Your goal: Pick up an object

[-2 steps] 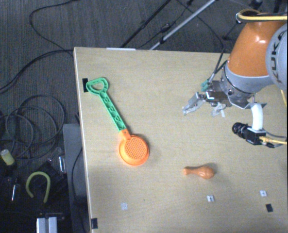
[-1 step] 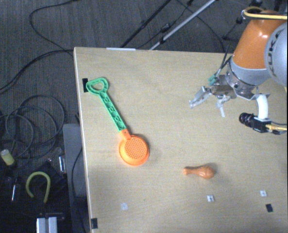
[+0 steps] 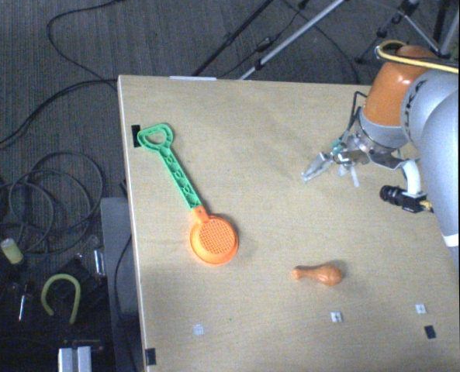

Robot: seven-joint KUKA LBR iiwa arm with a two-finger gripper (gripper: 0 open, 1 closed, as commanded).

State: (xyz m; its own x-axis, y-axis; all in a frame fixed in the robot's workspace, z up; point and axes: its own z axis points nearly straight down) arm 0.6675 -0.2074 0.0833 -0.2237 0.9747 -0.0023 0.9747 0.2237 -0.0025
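Observation:
A green-handled scoop with a round orange head (image 3: 212,239) lies on the tan board (image 3: 261,122), its handle running up-left to a loop near the board's left edge. A small orange pear-shaped piece (image 3: 320,273) rests lower down, right of the scoop's head. My gripper (image 3: 331,177) hangs above the board's right part, over bare surface, well above and right of the orange piece. Its fingers (image 3: 313,168) are spread open with nothing between them.
The grey arm with its orange band (image 3: 392,91) fills the right side. Small dark and white tags (image 3: 336,316) dot the board's front right. Cables (image 3: 43,192) and a green hook lie on the floor at left; stand legs (image 3: 307,22) cross behind the board.

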